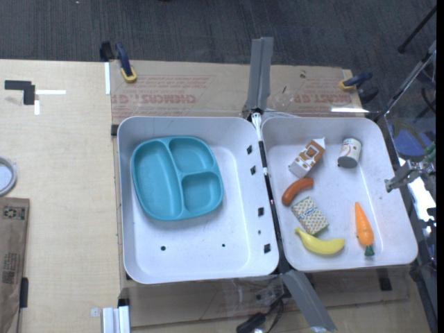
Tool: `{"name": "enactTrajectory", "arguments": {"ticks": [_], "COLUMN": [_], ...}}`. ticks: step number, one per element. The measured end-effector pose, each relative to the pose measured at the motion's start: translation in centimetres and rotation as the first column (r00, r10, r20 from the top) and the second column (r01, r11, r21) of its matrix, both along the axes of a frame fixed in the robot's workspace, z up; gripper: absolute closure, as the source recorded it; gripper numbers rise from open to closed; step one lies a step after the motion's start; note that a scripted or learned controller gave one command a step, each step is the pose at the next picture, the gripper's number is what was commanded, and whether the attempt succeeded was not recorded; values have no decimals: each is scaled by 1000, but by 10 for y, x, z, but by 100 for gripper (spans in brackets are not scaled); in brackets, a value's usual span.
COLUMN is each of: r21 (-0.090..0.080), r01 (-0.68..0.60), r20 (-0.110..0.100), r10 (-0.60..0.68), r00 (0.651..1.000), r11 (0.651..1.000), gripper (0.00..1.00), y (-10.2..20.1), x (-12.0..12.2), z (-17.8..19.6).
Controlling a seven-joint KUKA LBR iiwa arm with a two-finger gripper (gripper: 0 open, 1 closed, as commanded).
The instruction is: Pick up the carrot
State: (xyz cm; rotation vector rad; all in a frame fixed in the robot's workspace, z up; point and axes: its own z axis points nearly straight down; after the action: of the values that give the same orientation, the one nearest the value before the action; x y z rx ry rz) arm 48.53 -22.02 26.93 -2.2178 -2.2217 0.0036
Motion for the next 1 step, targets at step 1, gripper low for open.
{"name": "enactTrajectory", "arguments": {"ticks": [1], "r21": [0], "r01": [-71], "r20": [2], "r10": [71], "r00": [997], "r11": [997], "gripper": [0], "y": [16], "x": [7], "z": [-177]}}
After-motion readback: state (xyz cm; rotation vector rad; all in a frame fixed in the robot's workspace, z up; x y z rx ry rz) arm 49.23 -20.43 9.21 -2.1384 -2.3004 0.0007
